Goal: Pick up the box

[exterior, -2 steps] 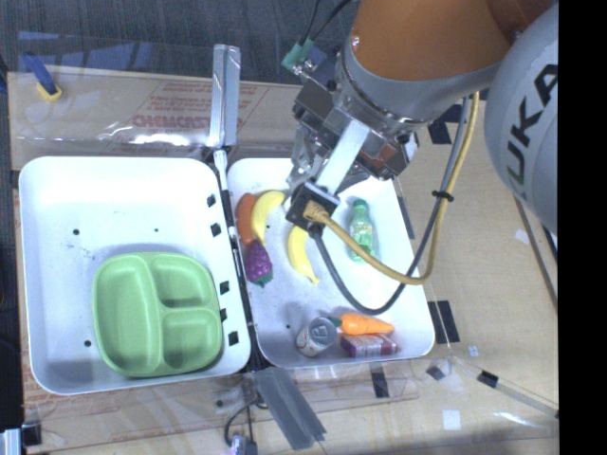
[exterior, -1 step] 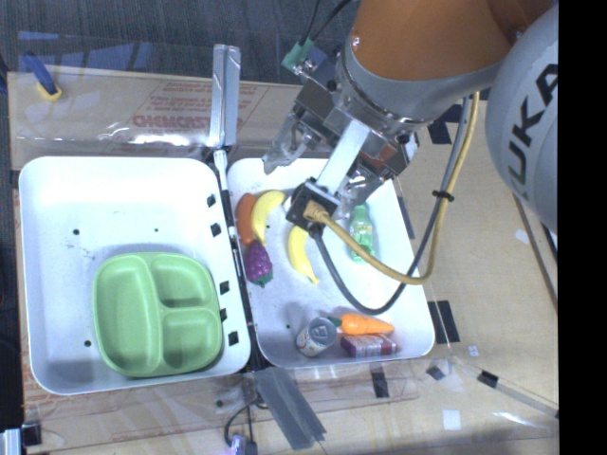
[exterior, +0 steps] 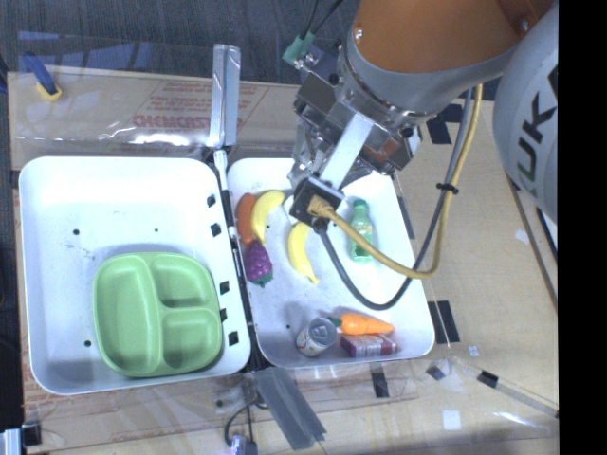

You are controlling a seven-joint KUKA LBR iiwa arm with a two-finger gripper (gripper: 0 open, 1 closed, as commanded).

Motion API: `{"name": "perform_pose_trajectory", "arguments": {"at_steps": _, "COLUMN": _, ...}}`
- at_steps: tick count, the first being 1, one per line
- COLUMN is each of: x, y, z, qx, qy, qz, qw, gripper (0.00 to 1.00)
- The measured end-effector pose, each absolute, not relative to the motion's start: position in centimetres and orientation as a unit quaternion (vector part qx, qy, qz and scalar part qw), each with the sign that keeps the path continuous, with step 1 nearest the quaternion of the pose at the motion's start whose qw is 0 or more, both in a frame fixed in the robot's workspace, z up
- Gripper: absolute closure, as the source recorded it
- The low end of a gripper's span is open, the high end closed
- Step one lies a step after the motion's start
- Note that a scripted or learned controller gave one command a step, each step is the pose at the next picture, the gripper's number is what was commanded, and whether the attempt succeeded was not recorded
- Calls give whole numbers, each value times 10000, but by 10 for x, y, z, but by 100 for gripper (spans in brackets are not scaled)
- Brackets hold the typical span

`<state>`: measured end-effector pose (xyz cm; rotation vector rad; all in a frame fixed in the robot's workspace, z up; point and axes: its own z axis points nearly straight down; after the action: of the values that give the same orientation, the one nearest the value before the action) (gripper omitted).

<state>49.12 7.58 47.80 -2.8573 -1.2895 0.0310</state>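
Observation:
The box (exterior: 368, 347) is small and reddish pink. It lies flat at the near edge of the right bin (exterior: 417, 297), just under a carrot (exterior: 363, 325) and right of a can (exterior: 317, 336). My gripper (exterior: 305, 159) hangs over the far left part of that bin, above the bananas, well away from the box. The wrist hides most of it.
The right bin also holds two bananas (exterior: 302, 252), a purple grape bunch (exterior: 258, 262), an orange piece (exterior: 245, 218) and a green bottle (exterior: 360, 230). In the left bin (exterior: 57, 207) lies a green divided plate (exterior: 157, 313). A yellow cable (exterior: 417, 263) loops over the right bin.

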Motion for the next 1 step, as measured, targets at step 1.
{"name": "perform_pose_trajectory", "arguments": {"at_steps": 1, "x": 491, "y": 76, "z": 478, "qx": -9115, "qy": -4111, "qz": 100, "qw": 35, "gripper": 0}}
